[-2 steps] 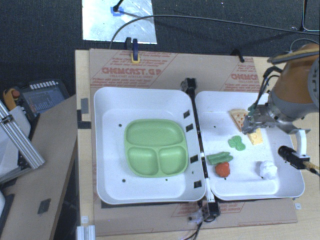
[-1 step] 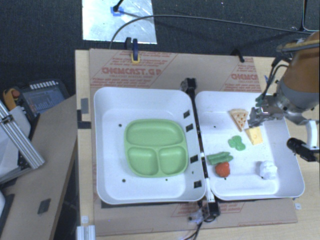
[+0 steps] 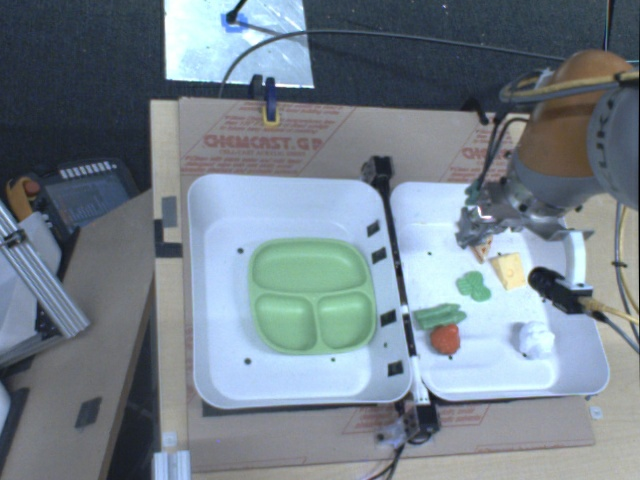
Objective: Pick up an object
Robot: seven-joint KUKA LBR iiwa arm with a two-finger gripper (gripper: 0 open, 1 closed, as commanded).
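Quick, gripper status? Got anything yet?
Gripper: low over the right bin, beside the yellow block; open or shut cannot be told.

Light even and fairly bright, diffuse, from overhead. Both white bins near clipping: left bin (image 3: 215, 268) floor almost featureless, right bin (image 3: 575, 368) floor the same. Strong glare on the foil-like sheet (image 3: 238, 26) at 12 o'clock, blown to white in patches. Dark cloth around it stays underexposed, speckled with noise. Shadows soft and short: faint one under the green tray (image 3: 310, 293), darker patch under the arm (image 3: 575, 138) at 3 o'clock on the right bin's upper floor. Orange band shows a mild sheen. Overall resolution low; small items in the right bin soft-edged, print on the cardboard (image 3: 265, 140) slightly blurred. Objects at 9 o'clock also soft
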